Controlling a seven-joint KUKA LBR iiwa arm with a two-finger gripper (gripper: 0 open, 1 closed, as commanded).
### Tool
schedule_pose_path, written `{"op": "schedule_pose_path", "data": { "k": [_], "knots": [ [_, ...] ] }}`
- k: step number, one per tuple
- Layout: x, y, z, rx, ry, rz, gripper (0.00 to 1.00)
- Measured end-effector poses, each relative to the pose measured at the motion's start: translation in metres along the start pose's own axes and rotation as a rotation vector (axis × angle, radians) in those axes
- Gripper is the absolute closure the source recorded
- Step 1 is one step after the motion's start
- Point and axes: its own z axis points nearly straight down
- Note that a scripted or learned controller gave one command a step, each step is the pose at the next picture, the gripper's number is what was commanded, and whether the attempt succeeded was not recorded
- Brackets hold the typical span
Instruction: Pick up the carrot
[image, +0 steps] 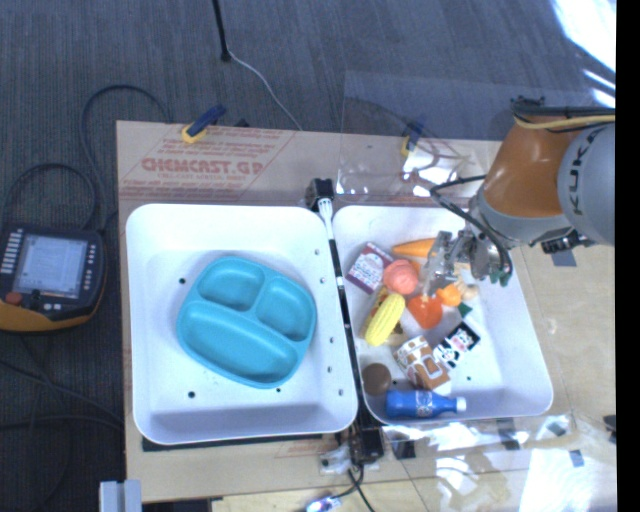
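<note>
The carrot (413, 247) is a small orange tapered piece lying in the upper part of the right bin (520, 340), next to a pink-wrapped packet. My gripper (442, 278) hangs low over the bin's middle, just right of and below the carrot, above a red-orange piece (425, 311) and a small orange piece (453, 295). The gripper body hides part of what lies under it. Nothing can be made out as held.
The right bin also holds a pink ball (401, 277), a corn cob (384, 317), a blue bottle (422, 405), a brown round piece (376, 378), a small carton (421, 362) and a black-and-white piece (459, 341). The left bin (160, 240) holds a blue divided plate (247, 319).
</note>
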Motion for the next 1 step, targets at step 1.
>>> {"op": "schedule_pose_path", "data": {
  "k": [1],
  "knots": [
    [0.0451, 0.0478, -0.0527, 0.003, 0.036, 0.222, 1.0]
  ]
}}
